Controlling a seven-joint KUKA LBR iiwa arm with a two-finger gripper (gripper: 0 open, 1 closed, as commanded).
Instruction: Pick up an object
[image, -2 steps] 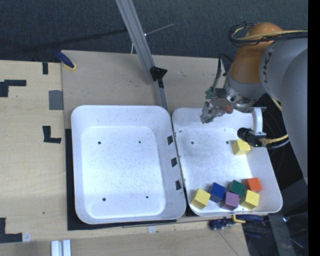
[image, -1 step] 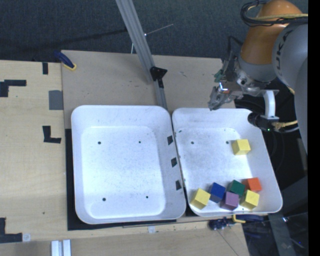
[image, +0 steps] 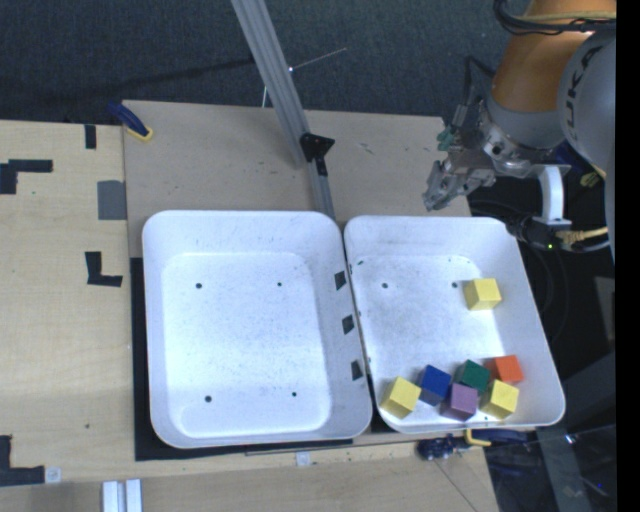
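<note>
Pick pending: my gripper (image: 445, 190), finger state indiscernible, hangs beyond the right bin's (image: 430, 228) far rim, cubes ungrasped.

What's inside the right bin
The right bin holds seven small blocks: one yellow block alone, six clustered at the near edge. Anything beneath them is hidden.

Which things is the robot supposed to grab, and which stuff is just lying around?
For the job: gripper; lone yellow cube; the clustered yellow cube, blue cube, purple cube, green cube, orange cube.

Just lying about: left bin; metal pole; blue clamp.
</note>
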